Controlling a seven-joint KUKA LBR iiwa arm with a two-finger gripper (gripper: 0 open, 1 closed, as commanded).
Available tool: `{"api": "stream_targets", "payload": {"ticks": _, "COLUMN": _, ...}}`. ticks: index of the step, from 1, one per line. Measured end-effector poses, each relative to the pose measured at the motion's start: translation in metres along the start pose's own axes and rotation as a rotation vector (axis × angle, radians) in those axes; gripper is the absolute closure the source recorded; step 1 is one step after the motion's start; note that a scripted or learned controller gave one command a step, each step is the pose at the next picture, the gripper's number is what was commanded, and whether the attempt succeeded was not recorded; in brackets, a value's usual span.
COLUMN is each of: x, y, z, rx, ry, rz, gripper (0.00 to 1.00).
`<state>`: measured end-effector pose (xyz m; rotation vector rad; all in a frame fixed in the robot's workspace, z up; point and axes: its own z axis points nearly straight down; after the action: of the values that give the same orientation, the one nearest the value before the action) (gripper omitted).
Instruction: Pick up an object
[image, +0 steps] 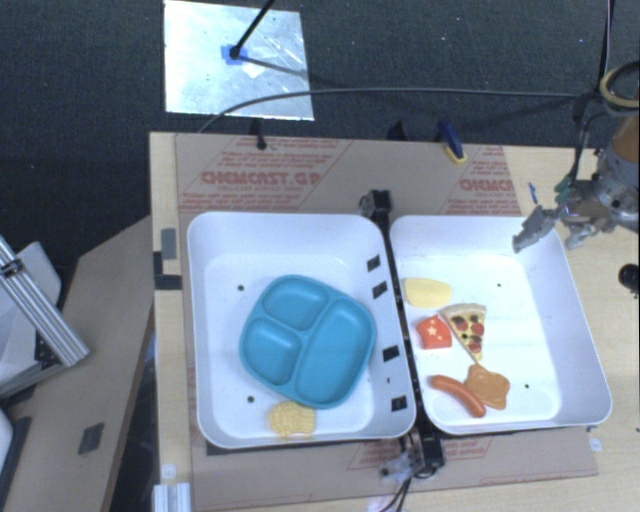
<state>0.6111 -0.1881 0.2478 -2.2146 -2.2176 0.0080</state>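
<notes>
I see the tool (553, 226) spread over the right bin's (585, 330) top-right edge; the hot dog (458, 394) lies diagonally, well apart.

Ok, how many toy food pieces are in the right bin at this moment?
5: a yellow piece at upper left, a red piece touching the pizza slice, and a sausage against an orange-brown piece near the front.

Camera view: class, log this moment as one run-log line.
pincer: above right white bin's far right corner, holding nothing | blue divided plastic plate: left white bin | stage: approach
</notes>
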Motion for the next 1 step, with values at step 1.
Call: {"api": "stream_targets", "payload": {"ticks": 1, "x": 0.0005, "y": 0.0022, "z": -0.0067, "rx": -0.011, "ry": -0.002, "rz": -0.003, "gripper": 0.0}}
